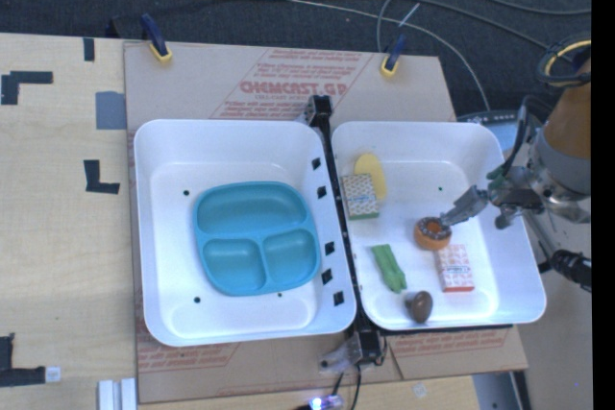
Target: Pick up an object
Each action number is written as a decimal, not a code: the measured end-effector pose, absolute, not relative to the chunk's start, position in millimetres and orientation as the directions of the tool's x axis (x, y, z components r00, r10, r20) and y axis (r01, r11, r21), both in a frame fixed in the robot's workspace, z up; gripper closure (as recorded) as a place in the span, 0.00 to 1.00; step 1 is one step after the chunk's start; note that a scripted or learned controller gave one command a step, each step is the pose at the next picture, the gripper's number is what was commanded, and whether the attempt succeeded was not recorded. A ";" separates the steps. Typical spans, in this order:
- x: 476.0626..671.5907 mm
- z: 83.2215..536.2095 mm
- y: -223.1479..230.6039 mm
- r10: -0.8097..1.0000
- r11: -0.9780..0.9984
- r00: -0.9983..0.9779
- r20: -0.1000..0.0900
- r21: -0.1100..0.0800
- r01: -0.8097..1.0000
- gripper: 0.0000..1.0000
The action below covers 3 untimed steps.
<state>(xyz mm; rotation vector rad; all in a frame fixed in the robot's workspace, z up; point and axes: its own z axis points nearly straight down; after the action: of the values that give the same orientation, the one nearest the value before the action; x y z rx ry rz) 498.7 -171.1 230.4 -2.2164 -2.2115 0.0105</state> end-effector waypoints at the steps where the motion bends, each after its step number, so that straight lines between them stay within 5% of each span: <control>1: 501.1 235.6 -170.9 1.000 0.001 -0.001 0.000 -0.002 1.000 0.00; 3: 492.9 126.5 -163.8 1.000 0.001 -0.001 0.002 -0.008 1.000 0.00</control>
<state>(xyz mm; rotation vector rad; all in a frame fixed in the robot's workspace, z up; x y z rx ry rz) 492.9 -163.8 126.5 -2.2159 -2.2170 0.0068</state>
